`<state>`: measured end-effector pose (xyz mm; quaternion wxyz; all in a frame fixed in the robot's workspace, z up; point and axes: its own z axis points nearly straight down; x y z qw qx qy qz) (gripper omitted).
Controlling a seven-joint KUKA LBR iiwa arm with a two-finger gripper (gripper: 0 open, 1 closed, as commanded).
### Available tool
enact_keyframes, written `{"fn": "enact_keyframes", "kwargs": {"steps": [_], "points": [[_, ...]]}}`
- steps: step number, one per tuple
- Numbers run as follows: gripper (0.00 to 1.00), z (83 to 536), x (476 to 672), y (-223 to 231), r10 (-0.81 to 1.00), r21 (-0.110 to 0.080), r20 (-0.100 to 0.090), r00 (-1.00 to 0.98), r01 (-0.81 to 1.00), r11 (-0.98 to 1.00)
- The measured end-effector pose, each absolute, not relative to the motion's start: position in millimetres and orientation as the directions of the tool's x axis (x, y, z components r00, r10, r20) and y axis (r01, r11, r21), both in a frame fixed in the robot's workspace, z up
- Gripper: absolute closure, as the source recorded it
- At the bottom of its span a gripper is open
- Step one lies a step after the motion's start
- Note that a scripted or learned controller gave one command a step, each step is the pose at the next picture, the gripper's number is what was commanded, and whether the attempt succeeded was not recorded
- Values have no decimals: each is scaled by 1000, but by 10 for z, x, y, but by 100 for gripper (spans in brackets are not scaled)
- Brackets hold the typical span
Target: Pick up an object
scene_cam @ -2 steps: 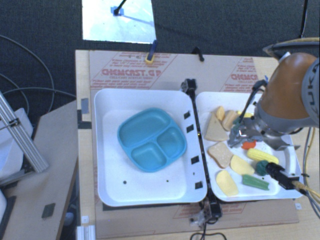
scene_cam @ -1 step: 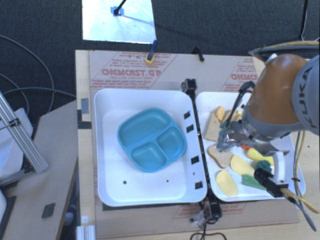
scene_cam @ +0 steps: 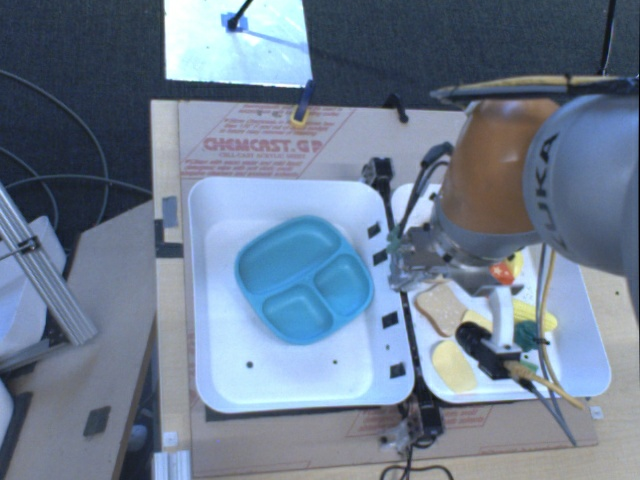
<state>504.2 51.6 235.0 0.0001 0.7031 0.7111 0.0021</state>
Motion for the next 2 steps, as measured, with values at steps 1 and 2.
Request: {"fn": "enact_keyframes", "kwargs": {"steps": [1, 2], "points": [[100, 2518, 4866, 553, 1000, 3, 1, -7, 1000, 7], [100, 2565, 4868, 797, 1000, 2, 0, -6, 1000, 6]]}}
